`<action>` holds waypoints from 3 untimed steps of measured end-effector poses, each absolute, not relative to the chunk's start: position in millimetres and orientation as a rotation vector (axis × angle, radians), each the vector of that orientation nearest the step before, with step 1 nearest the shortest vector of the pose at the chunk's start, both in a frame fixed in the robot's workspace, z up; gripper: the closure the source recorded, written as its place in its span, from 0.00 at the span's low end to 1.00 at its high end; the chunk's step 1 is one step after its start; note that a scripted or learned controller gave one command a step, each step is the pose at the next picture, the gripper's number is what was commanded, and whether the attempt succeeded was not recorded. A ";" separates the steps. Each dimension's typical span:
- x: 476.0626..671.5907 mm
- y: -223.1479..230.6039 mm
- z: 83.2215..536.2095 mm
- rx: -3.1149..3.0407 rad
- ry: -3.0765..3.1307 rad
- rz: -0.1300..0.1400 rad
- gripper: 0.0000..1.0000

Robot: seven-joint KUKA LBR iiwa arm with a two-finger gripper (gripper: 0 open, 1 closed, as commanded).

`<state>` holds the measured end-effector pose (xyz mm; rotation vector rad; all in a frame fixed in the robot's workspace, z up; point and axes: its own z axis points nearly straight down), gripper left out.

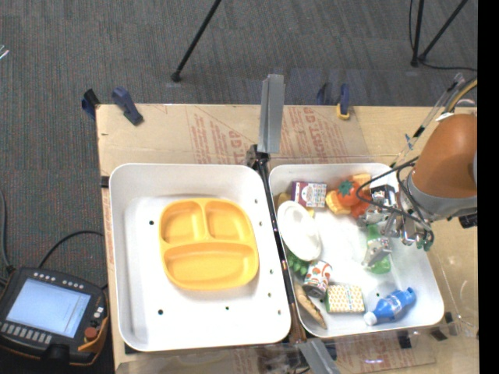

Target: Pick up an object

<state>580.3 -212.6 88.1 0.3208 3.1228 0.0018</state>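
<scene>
Claw (380,248) low in right bin (425,267), over green object (380,264); grip state unclear, cannot tell. Best: centre above green piece, descend straight, close firmly, avoid orange toy (348,193) and blue bottle (390,305), lift slowly.

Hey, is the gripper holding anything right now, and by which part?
Cannot be told. The gripper sits low in the right bin, right over a green object, but no grasp is visible.

green object (380,262) | small, partly hidden | right bin floor, right-centre | under jaws
</scene>
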 end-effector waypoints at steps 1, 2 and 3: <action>568.2 -206.4 87.7 0.330 3.123 0.002 0.00; 620.8 -212.5 88.3 0.096 3.137 0.002 0.00; 640.3 -213.1 88.7 0.121 3.135 0.002 0.00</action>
